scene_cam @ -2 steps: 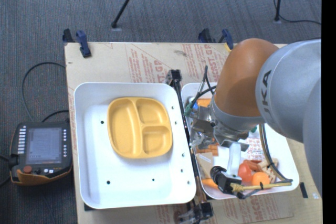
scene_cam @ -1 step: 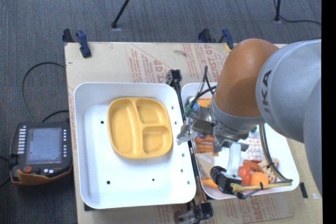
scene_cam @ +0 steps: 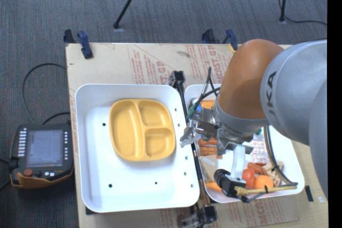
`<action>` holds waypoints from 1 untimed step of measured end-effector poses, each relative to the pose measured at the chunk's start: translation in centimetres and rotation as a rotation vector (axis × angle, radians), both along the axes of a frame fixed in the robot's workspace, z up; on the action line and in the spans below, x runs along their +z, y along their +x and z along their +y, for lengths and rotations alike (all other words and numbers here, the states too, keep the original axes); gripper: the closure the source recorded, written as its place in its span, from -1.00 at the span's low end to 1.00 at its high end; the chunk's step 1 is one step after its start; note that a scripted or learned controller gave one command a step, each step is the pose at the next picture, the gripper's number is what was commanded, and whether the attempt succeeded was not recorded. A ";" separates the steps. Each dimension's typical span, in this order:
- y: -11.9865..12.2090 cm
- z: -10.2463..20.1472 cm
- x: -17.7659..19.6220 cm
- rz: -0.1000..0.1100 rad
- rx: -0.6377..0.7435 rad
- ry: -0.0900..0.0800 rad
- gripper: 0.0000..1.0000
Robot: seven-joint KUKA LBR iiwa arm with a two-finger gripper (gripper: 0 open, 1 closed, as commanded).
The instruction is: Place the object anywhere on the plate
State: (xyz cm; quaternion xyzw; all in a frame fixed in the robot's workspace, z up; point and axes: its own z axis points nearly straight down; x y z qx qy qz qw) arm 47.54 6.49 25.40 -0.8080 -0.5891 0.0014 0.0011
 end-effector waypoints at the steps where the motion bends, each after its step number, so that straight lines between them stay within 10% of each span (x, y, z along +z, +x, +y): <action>1: 0.0 0.0 0.0 0.000 0.000 0.000 -1.00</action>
